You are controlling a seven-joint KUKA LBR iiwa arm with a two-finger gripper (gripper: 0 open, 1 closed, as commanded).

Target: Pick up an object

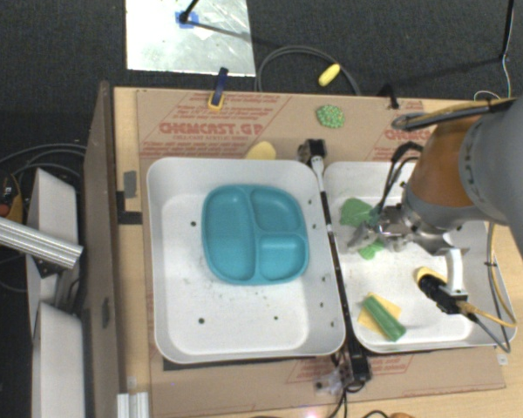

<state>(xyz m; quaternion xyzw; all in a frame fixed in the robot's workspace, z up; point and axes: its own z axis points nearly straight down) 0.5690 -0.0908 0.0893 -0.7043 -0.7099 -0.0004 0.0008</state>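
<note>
In the right bin, my gripper reaches in from the right and hangs low over a green object at the bin's left side, with a small green piece just below its tip. Whether anything sits between the fingers is hidden. A green stick on a yellow block lies near the bin's front edge. The left bin holds a blue divided plate.
A small round green object and a yellow piece rest on the cardboard behind the bins. A yellow plug lies further back. The grey arm crosses the right bin's right side.
</note>
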